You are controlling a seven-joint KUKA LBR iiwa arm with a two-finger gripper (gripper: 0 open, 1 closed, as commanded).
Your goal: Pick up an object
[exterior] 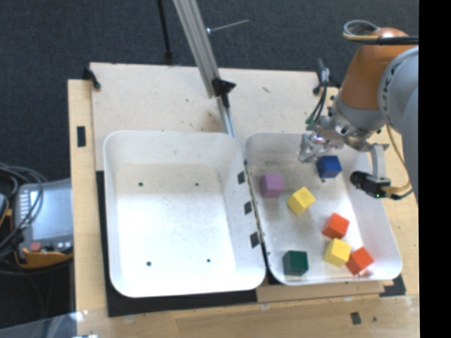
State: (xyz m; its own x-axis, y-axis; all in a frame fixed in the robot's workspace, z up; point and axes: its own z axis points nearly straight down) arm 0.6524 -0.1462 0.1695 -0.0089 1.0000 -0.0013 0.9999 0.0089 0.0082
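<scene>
Dark carpet surrounds a pale wooden bench that carries two shallow white bins side by side. At the near edge of the right bin sits a dark green block, close to the wall shared with the left bin. To its right lie a yellow block and a red-orange block, just beside each other near the front corner. A little further back is a second red-orange block, just behind that yellow one. Further in lies another yellow block, and beyond it, to the left, a purple block. Toward the far side of this bin is a blue block, directly below the gripper. The gripper hangs at the end of the grey arm, whose orange band rises above the wrist. Whether the fingers are spread or closed cannot be told, nor whether they touch the blue block. Behind the bins, a slanted metal rail rises from the bench's far half. Off the bench to the left, a grey box with cables rests on the floor.
</scene>
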